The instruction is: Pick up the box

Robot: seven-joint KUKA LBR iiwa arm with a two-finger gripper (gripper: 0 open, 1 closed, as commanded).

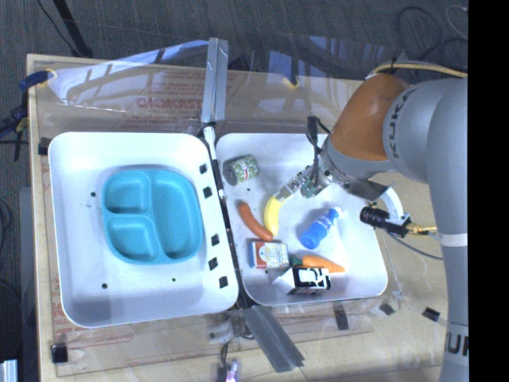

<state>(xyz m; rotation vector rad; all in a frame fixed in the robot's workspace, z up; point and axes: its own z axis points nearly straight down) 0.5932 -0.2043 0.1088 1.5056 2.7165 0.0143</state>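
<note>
A small red and white box (269, 254) lies near the front of the right bin (362, 281), just left of a black and white box (310, 278). My gripper (301, 185) hangs over the middle of that bin, by the upper end of a yellow banana (273, 212). It is well above and to the right of the red and white box, with nothing seen in its grasp.
The right bin also holds a green can (241, 169), an orange sausage (254, 220), a blue bottle (318, 228) and a carrot (322, 263). A blue divided tray (153, 216) lies in the left bin (71, 293). The arm's wrist (374, 126) looms over the right bin's far right.
</note>
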